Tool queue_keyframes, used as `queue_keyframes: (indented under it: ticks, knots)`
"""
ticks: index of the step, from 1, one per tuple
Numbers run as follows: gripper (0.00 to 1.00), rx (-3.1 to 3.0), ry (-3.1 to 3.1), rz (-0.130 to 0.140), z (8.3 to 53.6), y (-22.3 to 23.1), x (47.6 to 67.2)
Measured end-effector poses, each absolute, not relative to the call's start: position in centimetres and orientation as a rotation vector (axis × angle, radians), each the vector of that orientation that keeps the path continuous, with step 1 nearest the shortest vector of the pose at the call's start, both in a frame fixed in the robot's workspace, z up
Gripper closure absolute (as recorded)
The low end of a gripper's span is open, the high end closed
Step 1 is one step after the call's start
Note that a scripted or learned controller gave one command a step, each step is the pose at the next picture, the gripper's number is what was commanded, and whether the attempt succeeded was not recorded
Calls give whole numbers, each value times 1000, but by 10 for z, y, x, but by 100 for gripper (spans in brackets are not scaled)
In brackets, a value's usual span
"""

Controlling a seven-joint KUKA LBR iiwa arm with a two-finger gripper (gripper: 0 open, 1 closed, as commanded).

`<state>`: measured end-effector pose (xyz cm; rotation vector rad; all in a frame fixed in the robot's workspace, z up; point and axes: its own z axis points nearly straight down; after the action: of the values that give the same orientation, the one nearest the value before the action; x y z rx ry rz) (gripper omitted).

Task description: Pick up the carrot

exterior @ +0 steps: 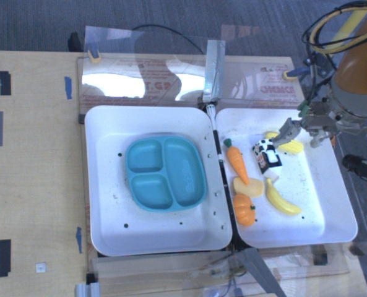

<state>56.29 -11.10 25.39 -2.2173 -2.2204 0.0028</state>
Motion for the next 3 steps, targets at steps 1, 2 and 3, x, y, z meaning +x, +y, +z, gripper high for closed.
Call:
queue_keyframes:
  ticks: [1, 2, 3]
  knots:
    - [0, -2110, -2319, 5, 190, -53, 497]
    - [0, -2011, -2406, 3, 188, -5, 492]
    - [0, -2158, -2284, 1, 184, -44, 605]
